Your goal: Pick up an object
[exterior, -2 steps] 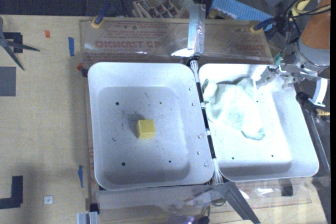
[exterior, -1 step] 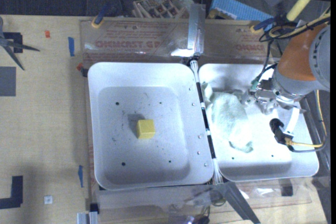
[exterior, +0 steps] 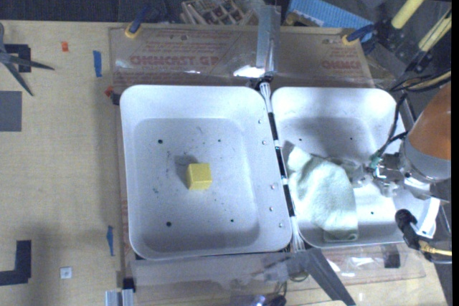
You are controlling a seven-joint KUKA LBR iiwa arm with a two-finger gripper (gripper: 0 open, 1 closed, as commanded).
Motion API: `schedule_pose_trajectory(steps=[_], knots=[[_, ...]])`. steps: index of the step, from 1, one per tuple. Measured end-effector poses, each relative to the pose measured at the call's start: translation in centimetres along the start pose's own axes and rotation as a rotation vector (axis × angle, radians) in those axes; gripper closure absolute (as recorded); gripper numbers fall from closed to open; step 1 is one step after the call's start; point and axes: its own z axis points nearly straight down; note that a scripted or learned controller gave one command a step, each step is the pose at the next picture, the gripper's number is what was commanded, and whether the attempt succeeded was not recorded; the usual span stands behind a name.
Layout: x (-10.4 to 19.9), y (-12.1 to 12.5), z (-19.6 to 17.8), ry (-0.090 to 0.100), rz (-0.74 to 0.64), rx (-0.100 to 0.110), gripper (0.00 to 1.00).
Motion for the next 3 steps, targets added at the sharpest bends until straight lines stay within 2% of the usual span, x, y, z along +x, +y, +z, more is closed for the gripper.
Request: schedule_pose_trajectory(steps=[1, 2, 3], knots=[[9.0, -1.4, -0.1, 0.004, 0.080, -0.004, 0.00], [8.9, -1.3, -1.1, 0.006, 0.085, -0.008, 1.00], [17.0, 1.0, -9.4, 0.002, -0.004, 0.012, 1.00]])
